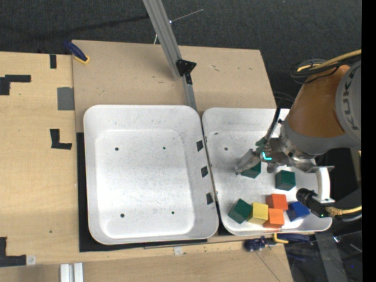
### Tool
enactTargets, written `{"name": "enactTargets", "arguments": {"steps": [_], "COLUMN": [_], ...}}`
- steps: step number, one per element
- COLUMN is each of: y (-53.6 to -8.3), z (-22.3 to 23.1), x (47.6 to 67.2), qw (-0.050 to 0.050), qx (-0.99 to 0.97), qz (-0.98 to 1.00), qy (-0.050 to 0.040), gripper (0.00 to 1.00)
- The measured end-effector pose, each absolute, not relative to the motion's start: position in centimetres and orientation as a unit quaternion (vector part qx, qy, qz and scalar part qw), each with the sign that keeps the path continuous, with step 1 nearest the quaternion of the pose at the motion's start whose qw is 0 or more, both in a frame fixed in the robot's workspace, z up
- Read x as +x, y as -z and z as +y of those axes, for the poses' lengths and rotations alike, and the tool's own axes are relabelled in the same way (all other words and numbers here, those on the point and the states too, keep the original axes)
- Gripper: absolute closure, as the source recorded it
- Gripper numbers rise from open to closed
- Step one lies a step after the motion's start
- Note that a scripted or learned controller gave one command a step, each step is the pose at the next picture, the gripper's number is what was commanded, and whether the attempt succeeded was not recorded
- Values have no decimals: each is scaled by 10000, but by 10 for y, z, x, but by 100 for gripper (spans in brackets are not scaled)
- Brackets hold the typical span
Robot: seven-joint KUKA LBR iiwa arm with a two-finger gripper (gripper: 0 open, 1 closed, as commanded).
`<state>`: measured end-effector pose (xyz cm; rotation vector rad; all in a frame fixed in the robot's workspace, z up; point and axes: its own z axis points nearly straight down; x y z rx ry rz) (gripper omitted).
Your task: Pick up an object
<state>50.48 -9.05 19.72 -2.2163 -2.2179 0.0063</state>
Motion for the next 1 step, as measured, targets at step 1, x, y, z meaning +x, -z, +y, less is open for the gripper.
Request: {"name": "enactTargets", "arguments": {"steps": [1], "y": [-199], "z": [-90], "x": [506], "qw": [14], "qx": [-7064], "qz": [-7078], "qy": [-3], "gripper": [0]}}
